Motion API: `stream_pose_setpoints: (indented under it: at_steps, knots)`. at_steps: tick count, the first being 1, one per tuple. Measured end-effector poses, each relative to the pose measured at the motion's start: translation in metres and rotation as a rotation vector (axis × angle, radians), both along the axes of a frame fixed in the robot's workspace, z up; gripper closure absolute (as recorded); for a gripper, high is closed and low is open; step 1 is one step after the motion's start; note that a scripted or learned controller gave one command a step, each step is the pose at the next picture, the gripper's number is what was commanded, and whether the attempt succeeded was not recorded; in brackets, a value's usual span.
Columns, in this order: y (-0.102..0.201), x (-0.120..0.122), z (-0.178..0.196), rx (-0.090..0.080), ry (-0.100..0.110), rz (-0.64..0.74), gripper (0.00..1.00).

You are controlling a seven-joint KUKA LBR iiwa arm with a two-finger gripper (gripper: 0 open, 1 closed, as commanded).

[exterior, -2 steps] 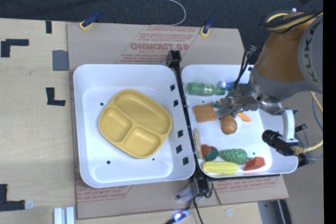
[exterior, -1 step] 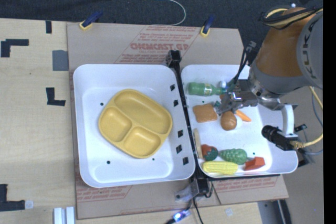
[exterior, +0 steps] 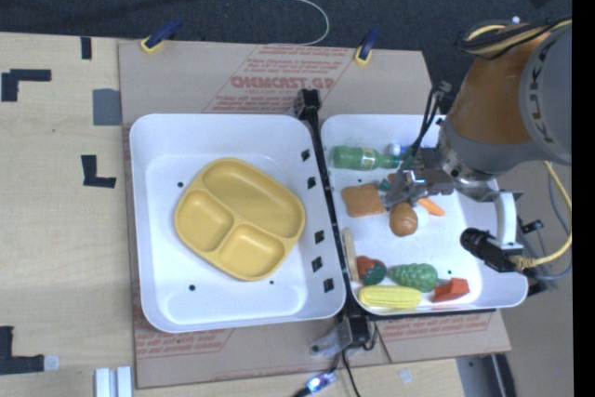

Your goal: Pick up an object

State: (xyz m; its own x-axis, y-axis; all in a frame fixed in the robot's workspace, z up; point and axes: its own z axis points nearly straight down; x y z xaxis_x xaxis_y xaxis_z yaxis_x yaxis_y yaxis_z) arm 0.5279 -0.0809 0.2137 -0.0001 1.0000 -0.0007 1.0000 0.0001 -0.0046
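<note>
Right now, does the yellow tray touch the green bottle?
Apart. The camera view shows the yellow tray in the left bin, the green bottle in the right bin.

Two bins, one tray, eight toy foods.

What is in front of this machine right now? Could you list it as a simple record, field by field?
left bin: holds a yellow divided plate
right bin: holds toy food
toy food: green bottle, brown bread slice, potato, small carrot, green vegetable, corn cob, red piece
arm: reaches in from the right, over the right bin
hand: low over the potato and bread slice; grip unclear
</note>
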Motion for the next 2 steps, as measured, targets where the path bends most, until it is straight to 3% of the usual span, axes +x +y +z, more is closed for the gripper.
stream_pose_setpoints:
  at_steps: [1,2]
  knots:
    - [0.0002,-0.0092,0.0016,0.000,-0.001,0.001,1.00]
    - [-0.0034,-0.0011,0.0010,0.001,-0.003,0.001,1.00]
